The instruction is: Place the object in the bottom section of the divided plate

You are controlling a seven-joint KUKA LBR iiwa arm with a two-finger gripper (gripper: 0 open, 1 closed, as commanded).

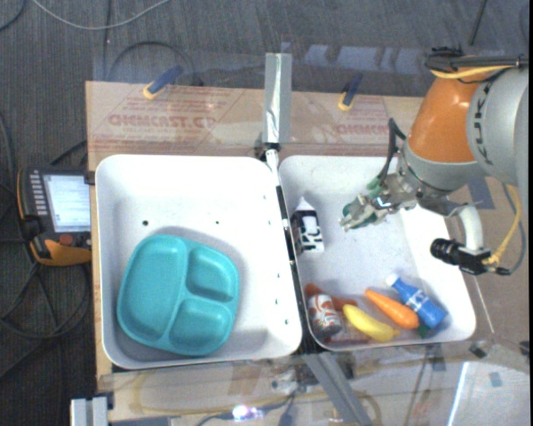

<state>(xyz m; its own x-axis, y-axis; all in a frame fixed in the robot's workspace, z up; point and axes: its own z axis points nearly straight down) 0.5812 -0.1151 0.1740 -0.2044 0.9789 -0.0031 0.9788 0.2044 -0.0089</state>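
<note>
Hand [354,216] hovers above right bin [444,273]; grip unclear; divided plate [178,295] well apart.

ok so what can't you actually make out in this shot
- Gripper, camera view: too small and blurred to tell if its fingers are open or shut, or holding anything.
- Can: its label is too small to read, and it is partly tucked against the right bin's wall.
- Small black-and-white object: too small to identify.
- Arm: cut off by the right edge.
</note>
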